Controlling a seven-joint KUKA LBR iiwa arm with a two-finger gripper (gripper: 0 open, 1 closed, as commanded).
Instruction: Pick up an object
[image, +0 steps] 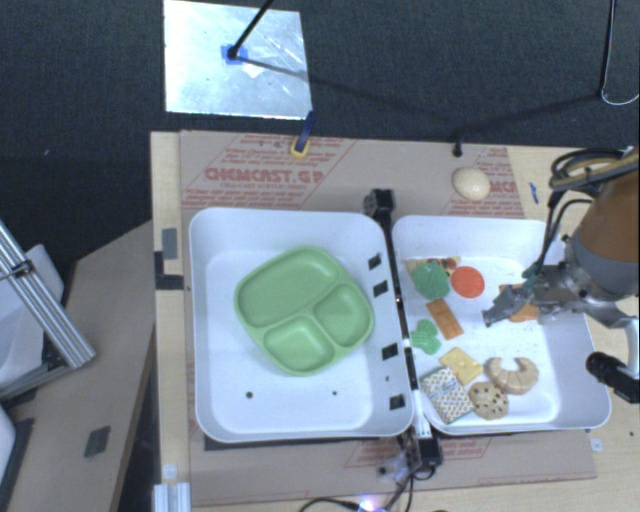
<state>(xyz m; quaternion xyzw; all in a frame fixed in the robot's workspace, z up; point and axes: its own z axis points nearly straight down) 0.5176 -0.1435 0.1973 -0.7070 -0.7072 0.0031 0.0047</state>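
While the end effector hangs low over the right bin, beside something orange, I cannot tell whether it is apart or together. Nothing is visibly in its grip. Toy food lies scattered in that bin: a red tomato, a croissant, a cookie. All look light, stiff and slightly slick; I'd take the tomato across its middle. A green plate sits in the left bin.
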